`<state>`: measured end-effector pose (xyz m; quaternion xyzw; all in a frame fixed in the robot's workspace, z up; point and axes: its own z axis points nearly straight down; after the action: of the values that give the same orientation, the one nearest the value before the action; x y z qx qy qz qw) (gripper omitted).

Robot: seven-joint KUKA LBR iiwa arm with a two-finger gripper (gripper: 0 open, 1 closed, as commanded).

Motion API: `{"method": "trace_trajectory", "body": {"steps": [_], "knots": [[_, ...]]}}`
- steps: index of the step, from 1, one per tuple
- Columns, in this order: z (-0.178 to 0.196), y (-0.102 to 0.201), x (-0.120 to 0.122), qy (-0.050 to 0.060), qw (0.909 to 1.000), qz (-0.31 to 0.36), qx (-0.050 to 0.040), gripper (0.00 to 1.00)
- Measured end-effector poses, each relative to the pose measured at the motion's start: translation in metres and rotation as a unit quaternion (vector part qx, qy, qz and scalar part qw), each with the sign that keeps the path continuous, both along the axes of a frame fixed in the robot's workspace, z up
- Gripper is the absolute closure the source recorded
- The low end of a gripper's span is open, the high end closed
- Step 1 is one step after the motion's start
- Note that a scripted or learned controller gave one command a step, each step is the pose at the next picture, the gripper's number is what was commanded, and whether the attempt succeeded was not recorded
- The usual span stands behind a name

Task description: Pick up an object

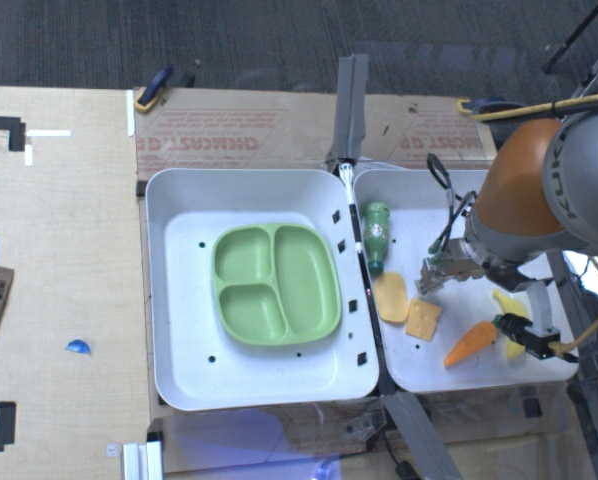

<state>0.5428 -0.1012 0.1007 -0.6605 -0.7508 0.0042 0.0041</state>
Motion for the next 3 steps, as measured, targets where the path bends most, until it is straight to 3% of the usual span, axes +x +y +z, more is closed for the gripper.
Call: {"method": "trace_trajectory", "body": {"steps": [1,2,3], "knots": [[0.0,0.0,0.0,0.0,1.0,0.0,0.0,0.0],[0.087,0.028,-0.027,-0.003,0.9902,-0.14,-0.0014,0.0],[-0.012,0.004,-0.065,-0.004,0.9966,-0.082,0.0004,0.0]]}}
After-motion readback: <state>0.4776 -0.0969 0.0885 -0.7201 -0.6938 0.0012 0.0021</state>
